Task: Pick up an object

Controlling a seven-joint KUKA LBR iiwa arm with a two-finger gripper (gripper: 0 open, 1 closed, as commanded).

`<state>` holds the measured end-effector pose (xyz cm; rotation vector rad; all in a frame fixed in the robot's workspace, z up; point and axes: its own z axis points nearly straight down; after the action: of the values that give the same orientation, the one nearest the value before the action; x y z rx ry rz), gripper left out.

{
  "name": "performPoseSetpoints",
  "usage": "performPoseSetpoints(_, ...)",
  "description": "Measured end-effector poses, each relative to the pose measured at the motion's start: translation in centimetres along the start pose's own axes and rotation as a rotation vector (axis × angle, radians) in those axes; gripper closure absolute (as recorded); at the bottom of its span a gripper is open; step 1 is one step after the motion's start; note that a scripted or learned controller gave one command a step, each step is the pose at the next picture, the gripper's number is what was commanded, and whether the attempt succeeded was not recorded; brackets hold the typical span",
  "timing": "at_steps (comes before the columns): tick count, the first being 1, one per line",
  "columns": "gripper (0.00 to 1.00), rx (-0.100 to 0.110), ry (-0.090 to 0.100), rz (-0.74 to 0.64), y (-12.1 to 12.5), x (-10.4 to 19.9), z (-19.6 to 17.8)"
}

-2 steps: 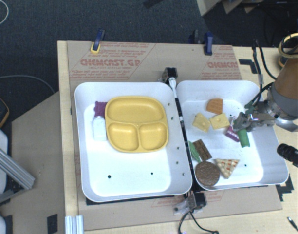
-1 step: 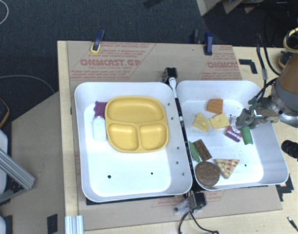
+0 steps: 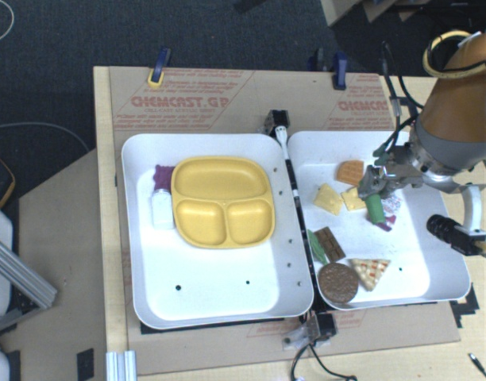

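My gripper [image 3: 373, 184] hangs low over the upper middle of the right bin [image 3: 433, 280], the arm coming in from the right. Directly under and just below it lies a green stick-shaped toy [image 3: 375, 210], next to a purple and white piece [image 3: 391, 205]. Two pale yellow cheese wedges [image 3: 329, 199] [image 3: 352, 200] lie just to its left. An orange-brown piece [image 3: 350, 171] sits up and to the left. Lower down are a brown bar [image 3: 331, 244], a green strip [image 3: 317, 248], a round brown cookie [image 3: 338, 282] and a pizza slice [image 3: 371, 271].
The left bin [image 3: 211, 292] holds a yellow divided plate [image 3: 223, 201], with a purple item [image 3: 162, 177] and a white item [image 3: 161, 209] at the plate's left side. A black part of the arm [image 3: 453, 233] overhangs the right bin's right side.
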<state>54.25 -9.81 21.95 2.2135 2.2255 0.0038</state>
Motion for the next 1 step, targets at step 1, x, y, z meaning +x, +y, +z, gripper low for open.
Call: performPoseSetpoints(1,1.00,0.000,0.000,0.001,0.96,3.60,-1.57)
